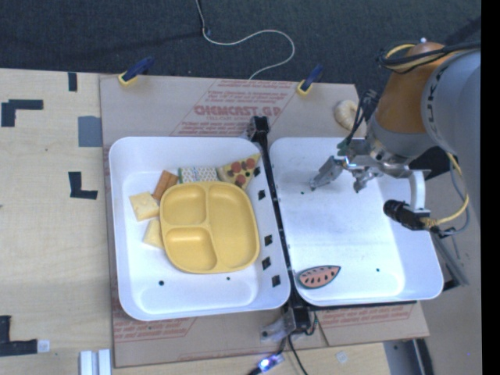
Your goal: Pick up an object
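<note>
Well, cardboard [234, 109] reads "CHEMCAST GP"; gripper [341, 176] open.

The bulky grey robot arm [461, 92] has an orange band, yellow cables along it, and a metallic two-finger gripper [344, 176].

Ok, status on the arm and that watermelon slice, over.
Gripper open, nothing between its fingers, over the right bin's far side. Watermelon slice flat at near edge, untouched. Path between them clear.
</note>
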